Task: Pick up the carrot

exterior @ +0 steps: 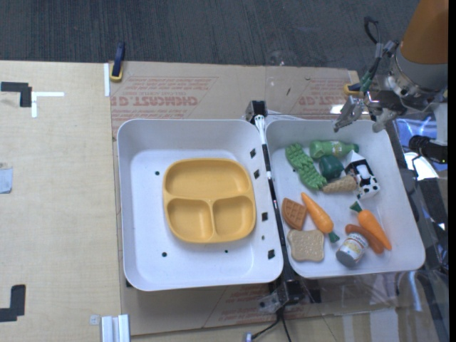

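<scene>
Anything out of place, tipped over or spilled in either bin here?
Nothing spilled or damaged. The small can lies on its side in the right bin, against one carrot; a second carrot lies mid-bin. The yellow tray sits flat in the left bin. The hand hovers above the right bin's far edge.
</scene>
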Controlling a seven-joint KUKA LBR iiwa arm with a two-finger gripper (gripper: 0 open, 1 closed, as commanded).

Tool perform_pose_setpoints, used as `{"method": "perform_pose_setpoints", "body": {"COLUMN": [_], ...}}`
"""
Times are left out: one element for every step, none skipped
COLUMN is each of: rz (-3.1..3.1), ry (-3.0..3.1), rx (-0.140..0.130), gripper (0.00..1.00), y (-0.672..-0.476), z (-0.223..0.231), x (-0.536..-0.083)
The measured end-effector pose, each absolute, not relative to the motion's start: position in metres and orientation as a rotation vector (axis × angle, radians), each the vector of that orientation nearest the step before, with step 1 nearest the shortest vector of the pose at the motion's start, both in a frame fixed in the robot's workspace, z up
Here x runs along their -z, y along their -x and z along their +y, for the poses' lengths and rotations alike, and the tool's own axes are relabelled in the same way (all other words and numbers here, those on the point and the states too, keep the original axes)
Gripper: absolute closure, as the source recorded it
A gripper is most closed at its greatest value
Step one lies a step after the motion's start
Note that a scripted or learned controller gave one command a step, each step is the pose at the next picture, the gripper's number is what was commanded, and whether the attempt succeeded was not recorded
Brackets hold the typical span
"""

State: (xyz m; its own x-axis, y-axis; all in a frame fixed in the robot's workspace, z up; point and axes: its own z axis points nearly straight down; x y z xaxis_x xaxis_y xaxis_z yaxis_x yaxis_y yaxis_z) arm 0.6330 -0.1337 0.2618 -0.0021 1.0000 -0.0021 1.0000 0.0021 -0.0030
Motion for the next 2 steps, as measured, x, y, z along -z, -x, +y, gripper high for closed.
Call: {"method": "perform_pose_setpoints", "body": {"rz": [-2.344, -2.556], "ry": [2.091, 1.824], "rx": [-0.004, -0.001], "gripper": [0.0, 0.0], "y": [-0.585, -0.529], "z": [-0.137, -0.119], "x": [-0.147, -0.092]}}
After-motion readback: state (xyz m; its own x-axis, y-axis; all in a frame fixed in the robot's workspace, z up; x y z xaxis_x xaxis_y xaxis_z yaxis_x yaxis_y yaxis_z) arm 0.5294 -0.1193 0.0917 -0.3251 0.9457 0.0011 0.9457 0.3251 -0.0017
